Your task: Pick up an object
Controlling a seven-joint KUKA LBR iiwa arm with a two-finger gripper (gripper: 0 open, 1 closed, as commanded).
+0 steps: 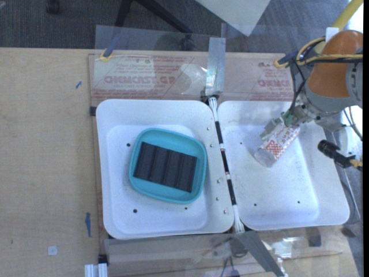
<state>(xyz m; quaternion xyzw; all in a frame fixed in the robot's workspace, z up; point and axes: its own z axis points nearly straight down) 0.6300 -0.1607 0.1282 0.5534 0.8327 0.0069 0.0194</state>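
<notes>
Camera view, looking down on two white bins. The arm reaches into the right bin, its gripper at the upper end of a cup, a pale cup with a red pattern that lies tilted on its side on the bin floor. The gripper meets the cup's upper end, but whether the jaws are closed on it or merely beside it cannot be told. The step in hand appears to be the grasp itself; the next move calls for a firm closure before any lift. The left bin holds a teal tray carrying dark ribbed blocks.
</notes>
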